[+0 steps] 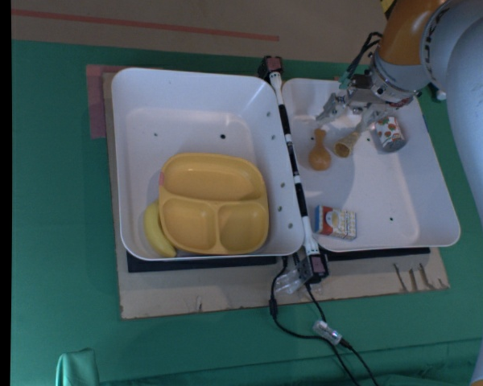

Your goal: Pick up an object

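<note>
Yellow compartment tray [213, 203] lies flat w/ banana [156, 232] in left bin; pear [319, 156], cone [347, 144], can [389, 133], carton [336, 222] in right bin.

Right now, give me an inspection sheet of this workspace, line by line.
Surface: green bench cover with cardboard under two white bins, left bin and right bin.
Job's things: yellow divided tray and banana in left bin; two orange pieces, patterned can and small box in right bin.
Clutter: nothing seen.
Grippers: gripper over right bin's far end, above the orange pieces; holds nothing visible.
Cables: black cable trailing off the front edge.
Surroundings: brown floor with red line.
</note>
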Controlling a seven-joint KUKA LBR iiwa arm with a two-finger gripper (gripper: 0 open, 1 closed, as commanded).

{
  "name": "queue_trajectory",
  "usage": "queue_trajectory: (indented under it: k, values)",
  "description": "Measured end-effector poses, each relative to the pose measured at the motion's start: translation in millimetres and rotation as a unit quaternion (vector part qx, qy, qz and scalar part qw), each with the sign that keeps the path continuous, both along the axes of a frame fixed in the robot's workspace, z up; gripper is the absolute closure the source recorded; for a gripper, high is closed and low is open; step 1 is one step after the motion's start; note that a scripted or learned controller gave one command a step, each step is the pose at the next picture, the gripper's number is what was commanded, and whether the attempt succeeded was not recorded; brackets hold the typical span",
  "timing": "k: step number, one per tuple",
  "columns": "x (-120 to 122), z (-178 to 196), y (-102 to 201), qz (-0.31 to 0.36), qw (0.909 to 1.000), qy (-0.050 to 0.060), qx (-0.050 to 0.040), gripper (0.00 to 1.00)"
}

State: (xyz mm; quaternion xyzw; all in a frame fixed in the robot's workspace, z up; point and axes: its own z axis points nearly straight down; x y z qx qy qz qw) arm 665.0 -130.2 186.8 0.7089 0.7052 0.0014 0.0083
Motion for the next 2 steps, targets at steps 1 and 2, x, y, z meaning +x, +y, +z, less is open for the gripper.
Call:
queue_trajectory:
  k: [1, 2]
  values:
    - [-32.6, 0.8, 24.0, 0.000, 1.0000, -0.001, 0.0002, 0.00]
    - [-29.3, 18.7, 20.2, -0.004, 0.9999, -0.009, -0.0023, 1.00]
